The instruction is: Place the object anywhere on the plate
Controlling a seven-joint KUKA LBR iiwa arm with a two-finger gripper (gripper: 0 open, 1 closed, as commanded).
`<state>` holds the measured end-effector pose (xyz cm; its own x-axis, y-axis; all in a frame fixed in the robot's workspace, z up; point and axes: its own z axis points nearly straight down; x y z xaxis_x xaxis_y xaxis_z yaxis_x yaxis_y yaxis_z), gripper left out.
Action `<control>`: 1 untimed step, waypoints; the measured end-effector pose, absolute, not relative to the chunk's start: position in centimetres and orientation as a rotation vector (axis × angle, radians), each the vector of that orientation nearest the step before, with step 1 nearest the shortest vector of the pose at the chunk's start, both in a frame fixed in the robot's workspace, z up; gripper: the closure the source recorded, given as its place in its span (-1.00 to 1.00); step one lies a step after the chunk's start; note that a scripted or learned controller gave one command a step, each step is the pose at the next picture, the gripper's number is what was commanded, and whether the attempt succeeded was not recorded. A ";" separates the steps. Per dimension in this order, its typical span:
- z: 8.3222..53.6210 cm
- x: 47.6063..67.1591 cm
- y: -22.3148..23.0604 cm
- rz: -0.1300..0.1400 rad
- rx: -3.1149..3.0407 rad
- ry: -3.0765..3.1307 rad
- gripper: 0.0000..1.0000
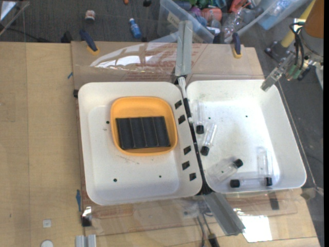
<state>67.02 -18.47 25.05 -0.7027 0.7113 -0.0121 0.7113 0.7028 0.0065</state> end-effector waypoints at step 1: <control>30.8 66.5 -20.6 0.000 1.030 2.956 1.00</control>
